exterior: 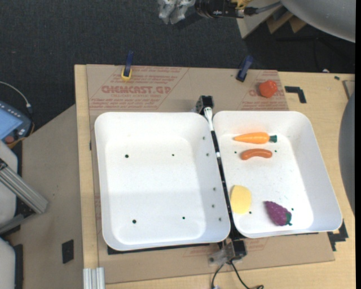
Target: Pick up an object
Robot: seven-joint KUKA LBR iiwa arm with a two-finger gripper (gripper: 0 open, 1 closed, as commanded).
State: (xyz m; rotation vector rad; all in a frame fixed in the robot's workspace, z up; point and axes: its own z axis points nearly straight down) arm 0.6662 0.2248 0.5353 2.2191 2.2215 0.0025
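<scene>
I'm at pre-approach: gripper [174,11] parked high, can't tell its state. Carrot [255,137] lies in the right bin [316,169], well below-right of it. Next: traverse over, descend.

Two white bins [113,169] are sitting side by side, the right bin [316,163] holding one carrot [252,137], one sausage [256,154], one lemon [241,199] and one grape bunch [277,213], one red tomato [268,88] lying beyond its far rim.
</scene>
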